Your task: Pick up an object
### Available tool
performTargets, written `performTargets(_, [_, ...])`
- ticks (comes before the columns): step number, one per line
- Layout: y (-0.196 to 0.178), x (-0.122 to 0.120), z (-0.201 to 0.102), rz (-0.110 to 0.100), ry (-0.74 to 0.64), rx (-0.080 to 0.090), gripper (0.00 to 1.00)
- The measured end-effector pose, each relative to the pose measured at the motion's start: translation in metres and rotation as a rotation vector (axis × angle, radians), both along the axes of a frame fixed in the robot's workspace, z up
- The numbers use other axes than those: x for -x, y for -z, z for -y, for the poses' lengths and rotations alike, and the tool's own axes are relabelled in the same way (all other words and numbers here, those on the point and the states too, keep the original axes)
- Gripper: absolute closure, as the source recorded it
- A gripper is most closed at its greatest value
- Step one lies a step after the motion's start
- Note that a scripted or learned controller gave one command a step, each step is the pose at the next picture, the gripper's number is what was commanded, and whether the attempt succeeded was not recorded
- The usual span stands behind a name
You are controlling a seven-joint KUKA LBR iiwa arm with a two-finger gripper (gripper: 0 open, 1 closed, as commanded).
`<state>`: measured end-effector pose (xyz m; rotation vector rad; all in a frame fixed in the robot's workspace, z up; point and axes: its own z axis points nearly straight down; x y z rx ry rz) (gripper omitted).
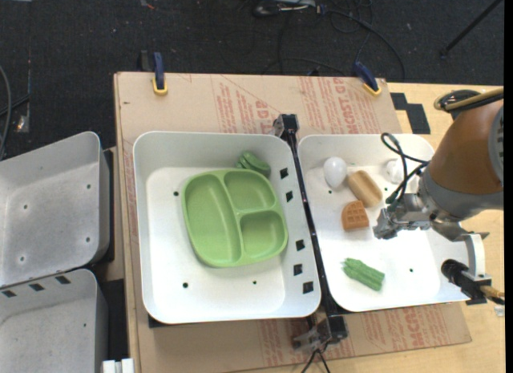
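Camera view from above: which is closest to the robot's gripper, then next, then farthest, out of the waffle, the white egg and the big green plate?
Measured from the gripper in the right bin:
1. The waffle, just to its left in the same bin.
2. The white egg, farther up and left, near that bin's top.
3. The green plate, across the divider in the left bin.

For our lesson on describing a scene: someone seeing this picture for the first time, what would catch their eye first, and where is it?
Most striking is the green divided tray, lying in the left bin. Next comes the grey arm with its orange band, reaching in from the right, its gripper low over the right bin. There small items lie scattered: a white egg, a tan cylinder, a brown waffle-like piece and a green pod.
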<state>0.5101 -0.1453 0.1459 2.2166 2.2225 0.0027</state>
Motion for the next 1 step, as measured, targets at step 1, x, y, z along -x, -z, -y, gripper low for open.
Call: performTargets(1, [-0.0636, -0.0005, 0.0001, 0.003, 0.000, 0.001, 1.00])
